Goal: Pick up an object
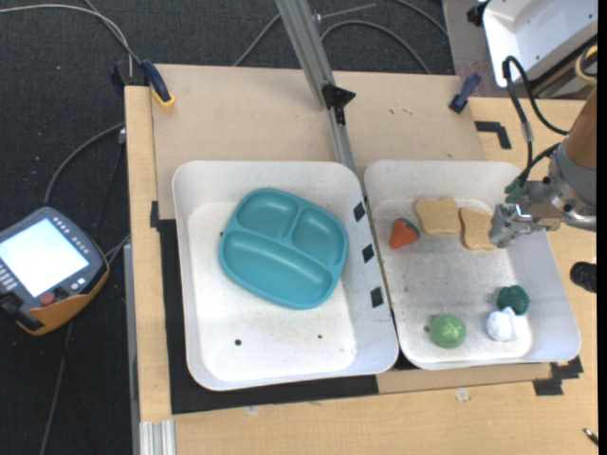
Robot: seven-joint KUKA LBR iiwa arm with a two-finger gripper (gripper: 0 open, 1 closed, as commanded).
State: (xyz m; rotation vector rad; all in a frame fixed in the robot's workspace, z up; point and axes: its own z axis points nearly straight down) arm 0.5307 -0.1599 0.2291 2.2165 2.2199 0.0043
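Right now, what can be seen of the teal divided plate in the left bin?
The teal plate is a rounded-square tray that looks like matte plastic, moulded into three compartments: two smaller ones along its far side and one long one along its near side. All three look empty. It lies flat and right way up, turned at a slant to the bin walls, in the upper middle of the left bin. It rests on the bin floor, with nothing else touching it.

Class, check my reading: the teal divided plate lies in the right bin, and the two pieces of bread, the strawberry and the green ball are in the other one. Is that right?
Not quite. The camera view shows the teal divided plate in the left bin, not the right. The two pieces of bread, the strawberry and the green ball are in the other one, the right bin.
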